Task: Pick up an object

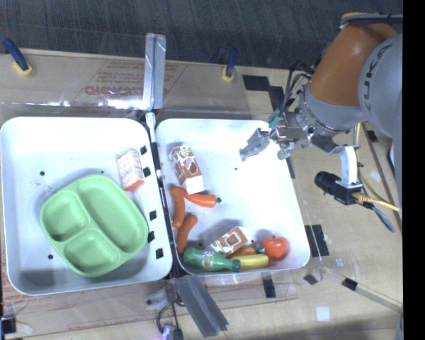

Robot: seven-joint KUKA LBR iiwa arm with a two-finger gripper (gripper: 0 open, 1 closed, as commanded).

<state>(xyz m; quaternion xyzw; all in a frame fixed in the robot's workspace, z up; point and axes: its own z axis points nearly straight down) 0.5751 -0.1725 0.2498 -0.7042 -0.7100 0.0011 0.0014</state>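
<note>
My gripper hangs over the upper right part of the right bin, above bare white floor, with nothing visibly in it. To its left stands a brown-and-white carton. Below that lie an orange carrot and two sausages. Along the bin's front edge sit a green bottle, a banana, a red tomato and a second small carton.
The left bin holds a green divided plate and a small orange-and-white carton by the dividing wall. Blue clamps grip the board at the back. The arm's orange and grey body looms at the right.
</note>
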